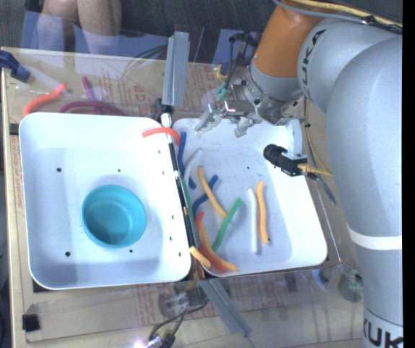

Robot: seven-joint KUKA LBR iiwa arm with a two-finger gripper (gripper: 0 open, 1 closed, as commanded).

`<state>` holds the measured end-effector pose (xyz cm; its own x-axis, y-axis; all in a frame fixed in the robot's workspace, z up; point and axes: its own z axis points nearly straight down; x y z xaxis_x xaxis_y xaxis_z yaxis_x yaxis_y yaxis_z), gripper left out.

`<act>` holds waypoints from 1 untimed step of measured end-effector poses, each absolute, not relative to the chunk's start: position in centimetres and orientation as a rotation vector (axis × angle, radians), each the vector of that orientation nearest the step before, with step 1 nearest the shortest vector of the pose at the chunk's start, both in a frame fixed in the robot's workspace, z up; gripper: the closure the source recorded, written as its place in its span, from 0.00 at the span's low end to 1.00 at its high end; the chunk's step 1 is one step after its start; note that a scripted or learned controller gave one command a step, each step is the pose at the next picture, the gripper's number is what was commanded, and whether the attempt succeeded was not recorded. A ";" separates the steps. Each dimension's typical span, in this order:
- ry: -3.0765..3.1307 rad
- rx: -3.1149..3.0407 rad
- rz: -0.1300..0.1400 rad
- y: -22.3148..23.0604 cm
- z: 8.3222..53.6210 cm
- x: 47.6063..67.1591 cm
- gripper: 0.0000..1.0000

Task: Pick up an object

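The right bin (294, 249) holds several thin sticks: a yellow one (209, 191), a green one (227, 223), a white one (252, 220), an orange one (263, 212), a blue one (182, 154) by the left wall, and red and yellow ones (209, 256) at the front. My gripper (223, 122) hangs over the bin's back edge, above and behind the sticks. Its two metal fingers (205, 120) stand apart, open, with nothing between them.
A teal bowl (114, 216) sits in the left bin (40, 158). A red-orange strip (160, 132) lies across the bins' shared wall at the back. A black fitting (283, 158) on the arm's cable hangs over the right bin's back right. Tubes and cables lie behind the left bin.
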<state>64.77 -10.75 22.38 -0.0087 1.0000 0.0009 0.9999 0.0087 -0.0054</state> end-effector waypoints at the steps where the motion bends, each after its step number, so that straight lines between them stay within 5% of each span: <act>1: -2.349 -2.081 0.004 -18.7 13.1 61.2 0.00</act>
<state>61.17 -18.69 13.06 -0.1208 0.9927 0.0009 0.9927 0.1208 -0.0038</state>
